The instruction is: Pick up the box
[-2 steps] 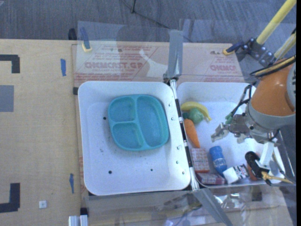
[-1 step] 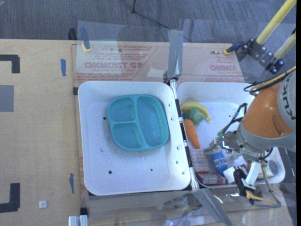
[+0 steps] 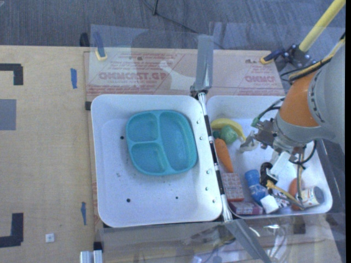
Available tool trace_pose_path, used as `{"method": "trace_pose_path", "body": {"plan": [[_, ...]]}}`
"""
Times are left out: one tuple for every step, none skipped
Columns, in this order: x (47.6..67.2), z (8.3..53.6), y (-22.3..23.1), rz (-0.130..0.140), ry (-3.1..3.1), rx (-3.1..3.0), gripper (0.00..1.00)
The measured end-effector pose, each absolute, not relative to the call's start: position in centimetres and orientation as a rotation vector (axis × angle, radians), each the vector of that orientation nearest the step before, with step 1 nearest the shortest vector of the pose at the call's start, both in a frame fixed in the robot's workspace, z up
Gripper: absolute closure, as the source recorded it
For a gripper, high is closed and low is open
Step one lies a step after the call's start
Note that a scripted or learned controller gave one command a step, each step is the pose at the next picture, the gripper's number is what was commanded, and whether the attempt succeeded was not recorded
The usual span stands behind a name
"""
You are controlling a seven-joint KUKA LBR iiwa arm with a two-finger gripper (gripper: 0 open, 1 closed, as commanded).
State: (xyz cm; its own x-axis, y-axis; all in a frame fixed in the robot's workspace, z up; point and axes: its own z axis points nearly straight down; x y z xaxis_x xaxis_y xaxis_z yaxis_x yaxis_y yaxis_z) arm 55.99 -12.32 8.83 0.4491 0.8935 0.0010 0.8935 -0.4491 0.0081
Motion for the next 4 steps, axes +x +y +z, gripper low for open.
{"method": "trace_pose_path", "body": {"plan": [[50.9, 8.8, -17.8, 0.010, 1.460, 2.779, 0.00], [48.4, 8.8, -18.7, 0.015, 1.555, 2.726, 0.00], [48.2, 8.9, -12.5, 0.011, 1.161, 2.910, 0.00], [56.0, 8.8, -9.8, 0.007, 0.943, 2.991, 0.00]]}}
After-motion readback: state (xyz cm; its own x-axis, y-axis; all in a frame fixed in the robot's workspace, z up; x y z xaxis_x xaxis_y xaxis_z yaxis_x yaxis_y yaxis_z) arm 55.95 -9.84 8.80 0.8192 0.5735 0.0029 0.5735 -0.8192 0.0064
